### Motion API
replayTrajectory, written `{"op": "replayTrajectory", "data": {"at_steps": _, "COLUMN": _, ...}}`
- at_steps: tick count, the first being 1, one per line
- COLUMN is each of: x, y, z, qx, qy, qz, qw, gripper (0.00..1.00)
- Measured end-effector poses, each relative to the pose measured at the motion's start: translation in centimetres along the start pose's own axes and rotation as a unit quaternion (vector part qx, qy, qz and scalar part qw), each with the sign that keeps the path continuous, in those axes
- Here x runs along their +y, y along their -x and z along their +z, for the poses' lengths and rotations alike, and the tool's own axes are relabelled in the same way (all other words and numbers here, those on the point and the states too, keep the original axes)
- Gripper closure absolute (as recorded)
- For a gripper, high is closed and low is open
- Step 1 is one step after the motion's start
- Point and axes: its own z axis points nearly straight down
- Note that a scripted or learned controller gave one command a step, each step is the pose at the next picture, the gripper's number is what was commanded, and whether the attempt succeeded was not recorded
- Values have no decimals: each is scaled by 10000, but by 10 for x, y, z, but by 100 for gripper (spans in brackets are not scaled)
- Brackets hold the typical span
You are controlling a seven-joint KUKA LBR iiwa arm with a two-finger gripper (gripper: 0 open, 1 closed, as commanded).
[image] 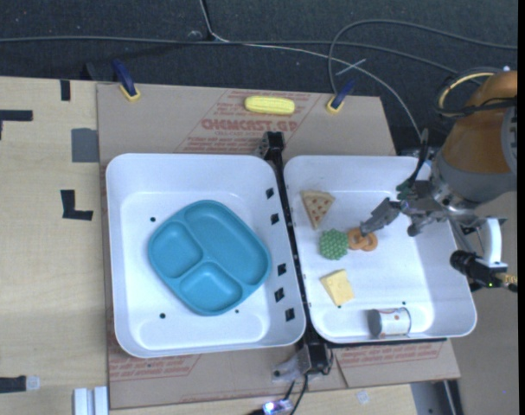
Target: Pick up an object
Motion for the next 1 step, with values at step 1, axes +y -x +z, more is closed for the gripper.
{"op": "replayTrajectory", "data": {"at_steps": 1, "x": 3, "y": 0, "z": -7, "qx": -12, "qy": 62, "qz": -17, "qw": 10000, "gripper": 0}}
